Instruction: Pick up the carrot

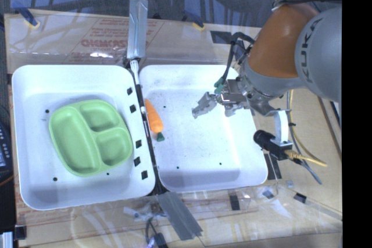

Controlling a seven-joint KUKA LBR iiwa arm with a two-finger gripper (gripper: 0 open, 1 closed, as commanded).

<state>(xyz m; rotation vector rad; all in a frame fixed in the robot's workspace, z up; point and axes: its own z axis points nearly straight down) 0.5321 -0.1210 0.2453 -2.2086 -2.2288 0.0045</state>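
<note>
The left bin (23, 125) sits at the 9 o'clock side of the tabletop (70, 38) and carries a green tray (90, 136) with three compartments, lying toward the bin's middle. Nothing else in that bin bears on the task.

Between the two bins runs a dark divider (139, 125). Just past it, in the right bin (197, 174), lies the carrot (153, 117): orange, with its thin end pointing to 12 o'clock and its green stub at 6 o'clock. It rests on the bin floor close against the left wall, near the divider, and nothing touches it.

Further right, over the middle of the right bin and toward its 2 o'clock corner, hangs the claw (203, 106), reaching in from 3 o'clock under the orange-banded arm (290, 49). Its fingers appear slightly apart with nothing between them, though the slant makes the gap hard to read. The claw stands well apart from the carrot, off to the carrot's 3 o'clock.

The step in hand looks like the approach: no grasp is made. The next move likely calls for travel toward 9 o'clock until the claw is above the carrot, a turn so the fingers straddle its narrow width, then a descent. The nearby wall could crowd the left finger.
</note>
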